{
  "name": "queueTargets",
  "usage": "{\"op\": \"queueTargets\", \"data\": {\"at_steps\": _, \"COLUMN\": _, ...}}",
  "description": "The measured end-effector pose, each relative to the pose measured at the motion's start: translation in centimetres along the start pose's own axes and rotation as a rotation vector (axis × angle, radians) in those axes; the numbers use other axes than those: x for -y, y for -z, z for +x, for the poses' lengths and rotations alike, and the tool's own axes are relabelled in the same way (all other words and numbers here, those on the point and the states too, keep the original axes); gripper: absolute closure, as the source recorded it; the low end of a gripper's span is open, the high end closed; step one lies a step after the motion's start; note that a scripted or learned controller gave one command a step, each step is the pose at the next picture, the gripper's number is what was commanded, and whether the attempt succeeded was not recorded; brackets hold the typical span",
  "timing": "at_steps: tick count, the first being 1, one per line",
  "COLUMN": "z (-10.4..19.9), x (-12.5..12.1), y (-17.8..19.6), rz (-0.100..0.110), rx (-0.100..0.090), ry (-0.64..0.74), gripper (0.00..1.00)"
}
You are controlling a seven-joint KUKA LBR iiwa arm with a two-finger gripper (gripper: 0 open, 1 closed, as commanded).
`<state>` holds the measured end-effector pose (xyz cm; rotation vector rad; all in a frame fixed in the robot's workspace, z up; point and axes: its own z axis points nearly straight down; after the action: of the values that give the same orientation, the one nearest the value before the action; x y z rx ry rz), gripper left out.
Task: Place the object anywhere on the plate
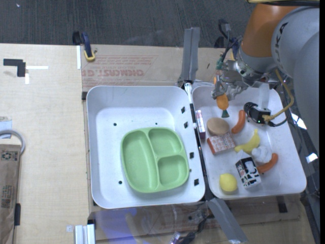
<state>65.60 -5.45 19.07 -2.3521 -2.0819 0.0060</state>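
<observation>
A light green plate [152, 159] with three compartments lies in the left white bin [101, 136]. My gripper [222, 93] hangs over the far left part of the right bin [289, 187]. It is shut on a small orange object [222, 103], which dangles from the fingertips just above the bin floor. The plate sits well to the left and nearer the front than the gripper.
The right bin holds a tan disc [218, 126], an orange sausage shape [238, 121], a banana [249, 144], a red-and-white box [221, 145], a lemon [228, 183], a black-and-white can [247, 172] and a second orange piece [269, 162]. The bins' shared wall [195, 136] separates gripper and plate.
</observation>
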Motion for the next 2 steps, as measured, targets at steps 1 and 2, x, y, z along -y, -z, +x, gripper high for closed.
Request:
{"op": "queueTargets", "data": {"at_steps": 1, "z": 7.3, "x": 7.1, "y": 0.0, "rz": 0.001, "rx": -0.001, "ry": -0.017, "gripper": 1.0}}
{"op": "queueTargets", "data": {"at_steps": 2, "z": 12.8, "x": 13.4, "y": 0.0, "rz": 0.002, "rx": -0.001, "ry": 0.003, "gripper": 1.0}}
